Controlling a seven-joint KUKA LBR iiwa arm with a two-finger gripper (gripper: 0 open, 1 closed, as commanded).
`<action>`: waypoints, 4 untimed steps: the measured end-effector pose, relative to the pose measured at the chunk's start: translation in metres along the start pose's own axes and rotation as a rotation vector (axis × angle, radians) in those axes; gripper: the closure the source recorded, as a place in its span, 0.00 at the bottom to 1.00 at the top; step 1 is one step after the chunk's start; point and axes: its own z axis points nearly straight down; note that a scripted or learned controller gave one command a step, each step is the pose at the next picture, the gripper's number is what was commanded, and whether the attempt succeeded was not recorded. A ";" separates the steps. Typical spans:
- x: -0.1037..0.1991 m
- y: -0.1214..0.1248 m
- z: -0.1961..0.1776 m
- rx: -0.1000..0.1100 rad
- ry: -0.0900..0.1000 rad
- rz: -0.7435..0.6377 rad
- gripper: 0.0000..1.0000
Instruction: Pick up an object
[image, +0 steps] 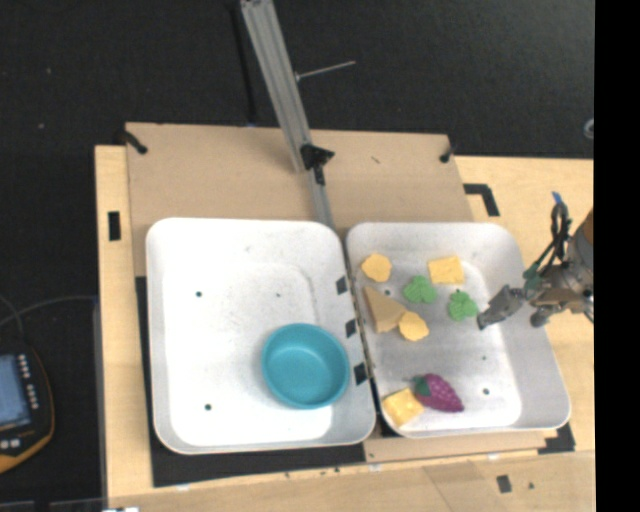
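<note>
1. Blue plastic bowl sits alone in the left bin, well apart from the arm; I judge it a poor target, since reaching it means crossing the divide between the bins.
2. Next I see the right bin, which holds the small pieces: a tan wedge just beside a yellow chunk, another yellow piece near the top left, a yellow block, two green pieces, and a purple grape-like toy touching a yellow block at the bottom.
3. At the right rim the gripper hangs just beside the nearer green piece; nothing sits between its fingers, and I cannot tell from this slant whether they are spread or closed.
4. My worry: the green piece is small and lumpy, so a slightly off descent could nudge it aside instead of catching it.
5. Close neighbours pose another risk: the wedge and chunk, or the grape and block, could get pinched together or knocked apart.
6. Working this near the rim, I judge a finger could strike the bin wall and shift the bin.
</note>
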 end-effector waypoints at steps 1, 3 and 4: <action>0.000 0.000 0.000 -0.001 0.000 0.001 0.00; -0.006 0.000 0.103 0.005 -0.001 0.004 0.00; -0.007 0.000 0.142 0.002 -0.002 0.004 0.00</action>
